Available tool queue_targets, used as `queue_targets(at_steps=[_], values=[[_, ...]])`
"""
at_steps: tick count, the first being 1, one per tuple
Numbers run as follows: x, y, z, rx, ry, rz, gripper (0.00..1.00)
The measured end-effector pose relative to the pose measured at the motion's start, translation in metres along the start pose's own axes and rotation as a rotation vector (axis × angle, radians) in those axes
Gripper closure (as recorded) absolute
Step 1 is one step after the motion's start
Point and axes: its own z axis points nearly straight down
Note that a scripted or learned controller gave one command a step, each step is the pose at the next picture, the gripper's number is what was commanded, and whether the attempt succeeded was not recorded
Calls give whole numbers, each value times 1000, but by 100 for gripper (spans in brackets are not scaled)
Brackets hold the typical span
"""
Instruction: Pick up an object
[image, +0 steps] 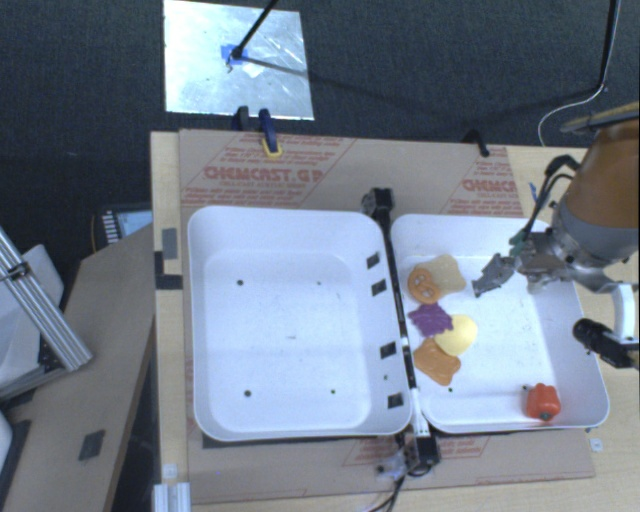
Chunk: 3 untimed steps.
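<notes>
Several small toys lie in the right bin. Near its left wall are an orange pretzel-like piece on a cream piece, a purple piece, a yellow rounded piece and an orange piece. A red-orange pepper sits alone at the front right corner. My gripper hangs over the bin's upper middle, just right of the cream piece. Its two fingers stand apart with nothing between them, so it is open.
The left bin lies beside the right one, with a black divider along the seam. The grey arm with its orange band comes in from the right. A black part overhangs the right rim.
</notes>
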Motion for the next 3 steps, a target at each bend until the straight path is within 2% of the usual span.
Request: queue_targets(at_steps=[1,2,3], values=[[-73,-3,-97,-12,-8,6,0],[-58,64,-231,-19,-6,-5,0],[-76,-6,-325,-14,-6,4,0]])
